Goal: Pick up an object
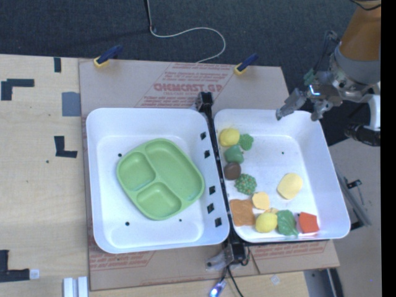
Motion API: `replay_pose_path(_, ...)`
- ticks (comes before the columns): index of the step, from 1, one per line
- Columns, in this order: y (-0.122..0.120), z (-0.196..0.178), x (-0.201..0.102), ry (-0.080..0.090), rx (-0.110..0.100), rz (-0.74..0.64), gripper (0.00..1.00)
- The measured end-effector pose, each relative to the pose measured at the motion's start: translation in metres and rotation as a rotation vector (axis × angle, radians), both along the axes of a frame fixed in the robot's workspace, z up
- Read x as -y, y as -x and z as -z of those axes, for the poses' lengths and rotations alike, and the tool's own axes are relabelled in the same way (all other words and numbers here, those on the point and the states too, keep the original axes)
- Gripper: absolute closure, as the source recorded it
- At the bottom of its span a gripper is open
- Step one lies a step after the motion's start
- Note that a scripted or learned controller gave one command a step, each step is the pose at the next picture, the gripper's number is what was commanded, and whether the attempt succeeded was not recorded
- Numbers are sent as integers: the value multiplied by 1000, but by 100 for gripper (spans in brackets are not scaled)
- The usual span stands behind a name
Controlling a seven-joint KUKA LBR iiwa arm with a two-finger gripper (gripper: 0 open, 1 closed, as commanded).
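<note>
Hand hovers at far right corner of right bin, fingers spread, grasping nothing. Nearest candidate, yellow lump, lies nearward and slightly left of hand, on bin floor; long axis roughly diagonal.

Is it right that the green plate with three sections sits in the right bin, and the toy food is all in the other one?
Not quite. The camera view shows the green plate lying in the left bin, not the right one. The toy food is all in the other bin, the right bin.
</note>
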State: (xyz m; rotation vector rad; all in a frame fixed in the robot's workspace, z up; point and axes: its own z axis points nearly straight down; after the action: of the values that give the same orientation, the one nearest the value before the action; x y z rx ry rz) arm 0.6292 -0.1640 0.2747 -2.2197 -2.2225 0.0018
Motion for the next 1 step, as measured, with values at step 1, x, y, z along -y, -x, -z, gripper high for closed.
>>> replay_pose_path(1,46,97,-88,-5,-12,-5,0)
